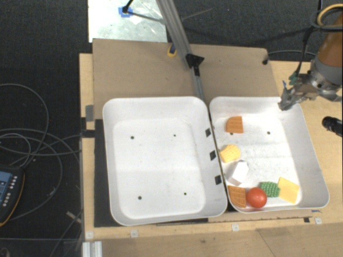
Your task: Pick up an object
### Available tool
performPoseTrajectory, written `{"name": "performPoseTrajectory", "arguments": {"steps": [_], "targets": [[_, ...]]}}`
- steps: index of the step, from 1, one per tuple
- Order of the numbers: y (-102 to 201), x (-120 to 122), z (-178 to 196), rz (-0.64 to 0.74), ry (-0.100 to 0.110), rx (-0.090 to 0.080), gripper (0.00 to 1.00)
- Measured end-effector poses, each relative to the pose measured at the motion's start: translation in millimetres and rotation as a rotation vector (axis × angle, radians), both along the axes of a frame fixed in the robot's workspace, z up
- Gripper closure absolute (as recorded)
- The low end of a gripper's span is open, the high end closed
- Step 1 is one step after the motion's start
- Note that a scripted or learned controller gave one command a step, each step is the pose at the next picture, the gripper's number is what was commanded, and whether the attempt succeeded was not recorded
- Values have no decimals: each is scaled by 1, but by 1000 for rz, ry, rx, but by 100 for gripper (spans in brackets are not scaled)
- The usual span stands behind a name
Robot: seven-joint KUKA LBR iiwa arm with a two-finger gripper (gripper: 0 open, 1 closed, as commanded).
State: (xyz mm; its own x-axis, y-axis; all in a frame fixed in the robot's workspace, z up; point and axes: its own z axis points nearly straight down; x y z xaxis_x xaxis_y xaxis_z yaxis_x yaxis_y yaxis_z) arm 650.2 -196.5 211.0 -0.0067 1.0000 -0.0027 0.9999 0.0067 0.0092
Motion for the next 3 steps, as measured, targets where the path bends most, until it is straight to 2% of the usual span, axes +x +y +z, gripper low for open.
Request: {"name": "performPoseTrajectory", "arguments": {"steps": [1,3], "targets": [[0,2,51,0,1,0,100],[111,-1,26,4,9,5,100]]}}
